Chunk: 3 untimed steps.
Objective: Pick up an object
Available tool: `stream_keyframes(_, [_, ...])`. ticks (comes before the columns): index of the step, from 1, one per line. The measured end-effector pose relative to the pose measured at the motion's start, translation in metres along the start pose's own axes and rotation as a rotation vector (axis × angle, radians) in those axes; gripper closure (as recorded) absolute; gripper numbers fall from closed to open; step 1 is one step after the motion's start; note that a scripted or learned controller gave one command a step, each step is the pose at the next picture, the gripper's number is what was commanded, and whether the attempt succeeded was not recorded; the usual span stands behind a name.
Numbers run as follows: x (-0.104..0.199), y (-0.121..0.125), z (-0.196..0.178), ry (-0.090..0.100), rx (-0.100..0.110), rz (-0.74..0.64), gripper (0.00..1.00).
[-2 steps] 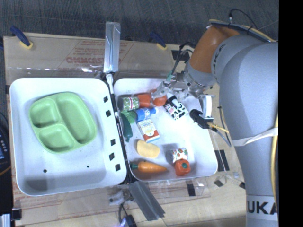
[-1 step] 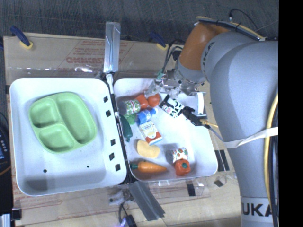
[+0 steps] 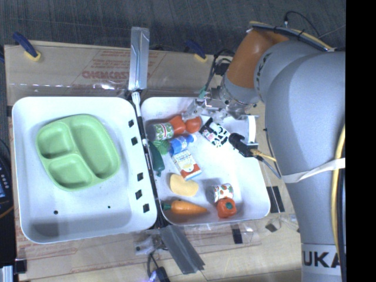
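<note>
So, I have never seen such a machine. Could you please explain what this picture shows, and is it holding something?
One camera looks down at a slant on a bench with two white bins. The big grey arm reaching in from the right is a robot; its end effector hangs over the right bin, and I cannot tell whether it holds anything. That bin contains toy food: a carrot, a small carton, a bottle. The left bin holds a green divided tray.

Dark ribbed floor (image 3: 88, 7) surrounds a cardboard-topped bench (image 3: 76, 69) (blue clamps (image 3: 26, 46) at its edge).
</note>
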State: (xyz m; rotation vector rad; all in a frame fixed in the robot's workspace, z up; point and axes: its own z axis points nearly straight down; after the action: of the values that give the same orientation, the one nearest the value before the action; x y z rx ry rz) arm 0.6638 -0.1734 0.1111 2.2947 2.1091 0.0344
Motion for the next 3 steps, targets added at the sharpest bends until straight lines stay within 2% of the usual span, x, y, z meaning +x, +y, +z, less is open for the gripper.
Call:
stream_keyframes(1, [-0.017, 0.009, -0.001, 0.0, -0.007, -0.034, 0.0])
stream_keyframes(2, [0.02, -0.006, 0.014, -0.001, 0.025, -0.038, 0.0])
stream_keyframes(3, [-0.039, -0.05, 0.019, -0.001, 0.039, 0.183, 0.0])
